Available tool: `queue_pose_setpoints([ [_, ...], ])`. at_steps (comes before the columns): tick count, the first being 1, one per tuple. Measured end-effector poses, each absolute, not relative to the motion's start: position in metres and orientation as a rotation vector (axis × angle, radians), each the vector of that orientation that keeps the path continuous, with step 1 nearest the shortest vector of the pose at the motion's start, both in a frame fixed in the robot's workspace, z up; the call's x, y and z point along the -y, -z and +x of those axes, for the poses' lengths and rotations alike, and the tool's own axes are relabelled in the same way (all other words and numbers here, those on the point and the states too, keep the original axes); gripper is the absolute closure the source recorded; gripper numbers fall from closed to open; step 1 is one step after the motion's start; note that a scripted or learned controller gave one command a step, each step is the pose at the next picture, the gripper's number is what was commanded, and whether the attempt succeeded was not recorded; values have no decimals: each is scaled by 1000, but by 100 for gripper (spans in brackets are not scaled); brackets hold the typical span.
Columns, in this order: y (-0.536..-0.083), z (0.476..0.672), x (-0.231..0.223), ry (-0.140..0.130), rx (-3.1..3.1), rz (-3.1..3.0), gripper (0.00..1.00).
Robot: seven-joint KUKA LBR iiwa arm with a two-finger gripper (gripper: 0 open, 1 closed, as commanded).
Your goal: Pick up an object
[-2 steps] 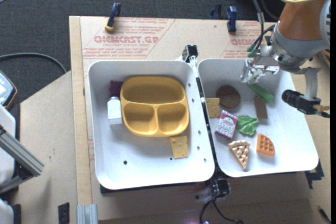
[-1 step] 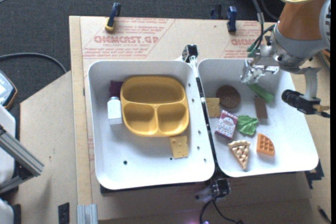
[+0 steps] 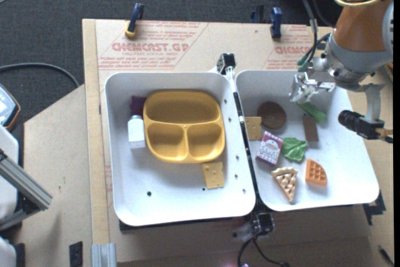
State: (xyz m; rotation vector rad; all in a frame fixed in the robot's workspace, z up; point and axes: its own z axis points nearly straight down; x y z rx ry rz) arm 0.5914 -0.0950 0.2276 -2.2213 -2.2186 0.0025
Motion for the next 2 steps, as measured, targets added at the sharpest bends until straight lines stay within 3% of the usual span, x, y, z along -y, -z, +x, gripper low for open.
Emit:
queue_pose_setpoints([
  [1, -230, 584, 83, -1, 2221, -2218, 100],
  [2, -214, 591, 84, -4, 2221, -2218, 100],
])
